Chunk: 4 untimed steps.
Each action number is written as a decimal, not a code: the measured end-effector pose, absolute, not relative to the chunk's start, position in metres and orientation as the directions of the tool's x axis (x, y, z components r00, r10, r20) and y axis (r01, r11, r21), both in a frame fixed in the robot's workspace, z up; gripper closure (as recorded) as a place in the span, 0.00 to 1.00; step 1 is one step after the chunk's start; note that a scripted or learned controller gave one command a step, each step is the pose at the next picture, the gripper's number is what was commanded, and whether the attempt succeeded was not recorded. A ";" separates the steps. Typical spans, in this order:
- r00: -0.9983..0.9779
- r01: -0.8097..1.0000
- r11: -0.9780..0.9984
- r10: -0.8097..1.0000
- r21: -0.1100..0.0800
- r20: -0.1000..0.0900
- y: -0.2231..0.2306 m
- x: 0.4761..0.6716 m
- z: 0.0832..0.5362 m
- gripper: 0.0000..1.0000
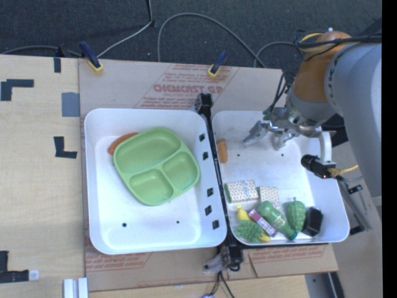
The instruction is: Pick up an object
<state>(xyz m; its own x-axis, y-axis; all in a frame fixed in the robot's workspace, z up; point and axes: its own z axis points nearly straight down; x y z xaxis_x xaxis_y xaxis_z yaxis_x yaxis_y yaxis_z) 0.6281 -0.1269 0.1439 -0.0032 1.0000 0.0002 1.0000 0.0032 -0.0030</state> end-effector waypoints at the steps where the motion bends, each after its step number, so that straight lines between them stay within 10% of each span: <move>1: 0.000 1.000 0.000 1.000 -0.005 0.000 -0.132 0.501 0.184 0.00; 2: 0.001 1.000 -0.001 1.000 0.001 -0.002 -0.104 0.485 0.099 0.00; 3: 0.000 1.000 0.000 1.000 -0.002 -0.002 -0.188 0.484 0.217 0.00; 4: -0.002 1.000 0.002 1.000 -0.008 0.003 -0.138 0.495 0.120 0.00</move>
<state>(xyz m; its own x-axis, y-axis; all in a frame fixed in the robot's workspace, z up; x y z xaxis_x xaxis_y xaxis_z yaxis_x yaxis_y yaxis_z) 0.4946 -0.1380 0.1199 -0.0018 1.0000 0.0027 1.0000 0.0018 -0.0077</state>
